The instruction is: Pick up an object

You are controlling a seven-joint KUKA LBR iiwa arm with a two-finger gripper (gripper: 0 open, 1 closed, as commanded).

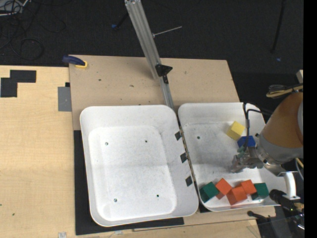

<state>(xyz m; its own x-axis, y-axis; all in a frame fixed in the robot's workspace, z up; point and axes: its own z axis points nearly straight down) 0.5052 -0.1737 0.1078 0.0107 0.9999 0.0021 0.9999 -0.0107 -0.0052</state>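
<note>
— Two shallow white plastic bins sit side by side on the pale wooden bench point(198, 78). The left bin point(99, 120) has nothing but a few small dark dots on its floor; all the blocks are in the right bin point(213, 114).

— Where's the arm?

— The grey arm with the orange band point(285, 128) reaches in from the right, and its two-finger gripper point(241, 161) is down low over the right bin's floor, near the middle of its right half.

— Has it got anything?

— I can't tell. From here the fingertips are a dark blur, and I can't make out how wide they stand or whether anything sits between them.

— What's nearest to it?

— A small blue block point(246, 142) just above the gripper, close against the wrist, and a yellow cube point(237, 129) just beyond that, towards the bin's back. Along the front wall lies a row of blocks: a green block point(208, 191) at the left, an orange block point(223, 186) beside it, more orange ones point(241, 191) bunched together, and another green block point(260, 190) at the right end.

— And that metal rail?

— A slanted aluminium bar point(146, 36) rises from between the bins.
</note>
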